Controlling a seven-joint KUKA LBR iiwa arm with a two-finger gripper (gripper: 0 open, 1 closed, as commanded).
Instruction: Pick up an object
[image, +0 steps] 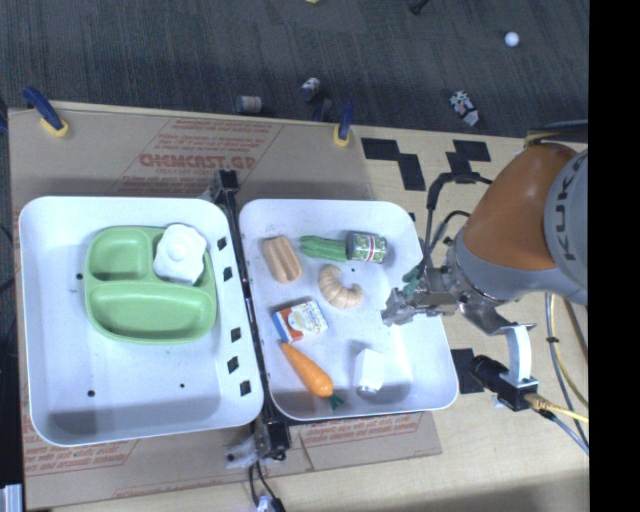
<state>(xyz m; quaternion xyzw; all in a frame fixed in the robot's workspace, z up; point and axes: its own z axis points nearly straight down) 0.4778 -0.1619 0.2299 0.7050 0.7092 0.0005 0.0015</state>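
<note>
In the right bin (432, 390), closest to the front, an orange carrot (307, 370) lies beside a white block (371, 369). A bit farther back sits a small red and white carton (300, 321), then a curled croissant (342, 287). At the back of that bin are a hot dog bun (282, 258), a green vegetable (320, 246) and a little jar (367, 247). The gripper (400, 305) hangs over the bin's right side; I cannot tell how its fingers are set, and nothing shows between them. The left bin (60, 400) holds a green tray (150, 310) with a white lump (180, 252).
</note>
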